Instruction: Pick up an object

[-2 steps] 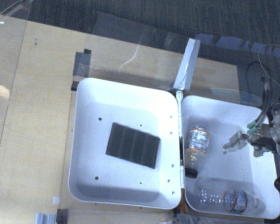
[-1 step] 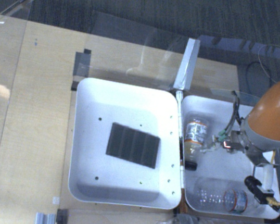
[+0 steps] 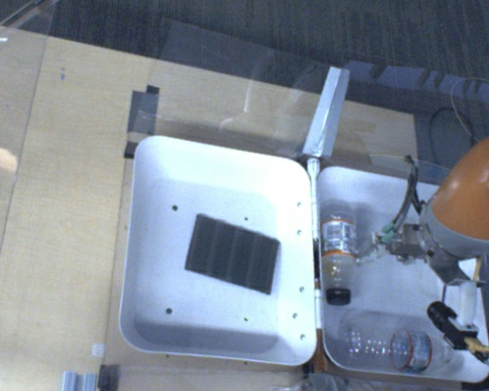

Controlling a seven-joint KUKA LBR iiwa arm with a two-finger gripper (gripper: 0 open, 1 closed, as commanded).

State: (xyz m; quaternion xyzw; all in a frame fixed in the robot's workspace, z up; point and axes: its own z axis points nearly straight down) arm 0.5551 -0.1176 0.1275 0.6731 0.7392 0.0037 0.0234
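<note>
Over in the right bin (image 3: 383,192) there are two bottles: a small one (image 3: 338,247) with an orange label band and dark cap (image 3: 337,296), lying along the left wall, and a bigger clear one (image 3: 391,347) lying across the near edge. The gripper (image 3: 382,242) sits just beside the small bottle's upper end, but honestly I can't tell if the fingers are open or closed, too small and blurry. Both look like empty thin plastic, so I'd guess light, slick, round, prone to rolling and squashing a bit when pinched. I'd grab the small one across its middle, by the label. Left bin (image 3: 166,168) just has a dark ribbed mat (image 3: 232,253) lying flat in it
</note>
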